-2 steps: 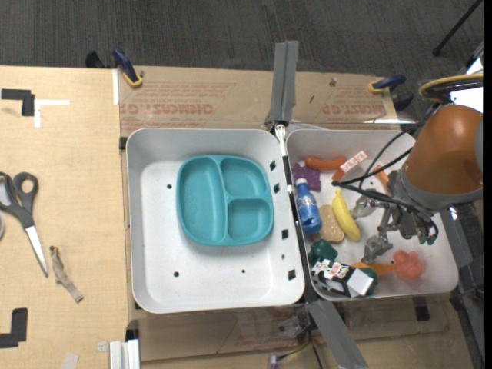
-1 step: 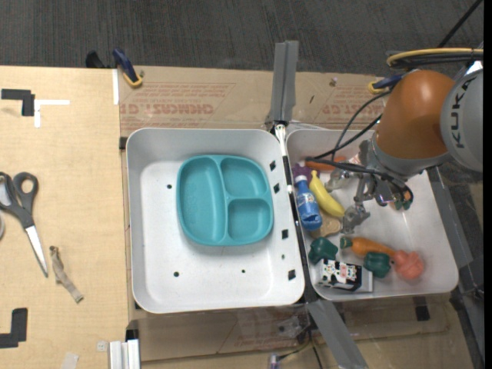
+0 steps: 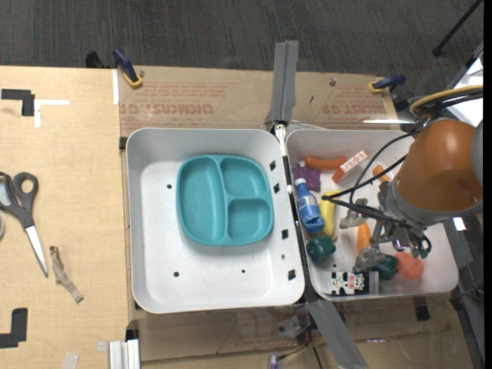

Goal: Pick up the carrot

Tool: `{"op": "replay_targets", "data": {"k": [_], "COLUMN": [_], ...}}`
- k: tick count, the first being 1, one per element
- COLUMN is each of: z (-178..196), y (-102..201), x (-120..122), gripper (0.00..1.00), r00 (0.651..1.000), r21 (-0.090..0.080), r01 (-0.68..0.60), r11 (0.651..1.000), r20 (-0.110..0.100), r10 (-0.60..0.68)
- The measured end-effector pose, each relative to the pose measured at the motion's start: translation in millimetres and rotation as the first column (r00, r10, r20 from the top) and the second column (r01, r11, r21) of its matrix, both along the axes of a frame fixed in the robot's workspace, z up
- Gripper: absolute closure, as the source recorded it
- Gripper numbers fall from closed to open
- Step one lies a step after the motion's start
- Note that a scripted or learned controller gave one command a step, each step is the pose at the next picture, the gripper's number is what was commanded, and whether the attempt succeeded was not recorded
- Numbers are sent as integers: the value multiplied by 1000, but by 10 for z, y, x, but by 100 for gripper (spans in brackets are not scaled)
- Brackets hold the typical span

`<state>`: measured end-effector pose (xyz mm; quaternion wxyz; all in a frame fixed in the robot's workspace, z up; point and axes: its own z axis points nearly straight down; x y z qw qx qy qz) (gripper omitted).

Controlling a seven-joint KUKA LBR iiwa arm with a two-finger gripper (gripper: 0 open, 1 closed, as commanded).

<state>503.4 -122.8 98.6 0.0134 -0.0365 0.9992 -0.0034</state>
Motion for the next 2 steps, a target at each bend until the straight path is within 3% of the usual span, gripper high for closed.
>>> {"op": "replay_targets", "data": {"k": [1,2], "z": [-48,-33], "y": [-17,-54], "x": [121,47], "gripper": [0,0], "r00": [995,999], "r21": [4,3], "r01": [-93,49], "r11": [996,999], "r20": [-18,-11], "r10": [93,-49]}}
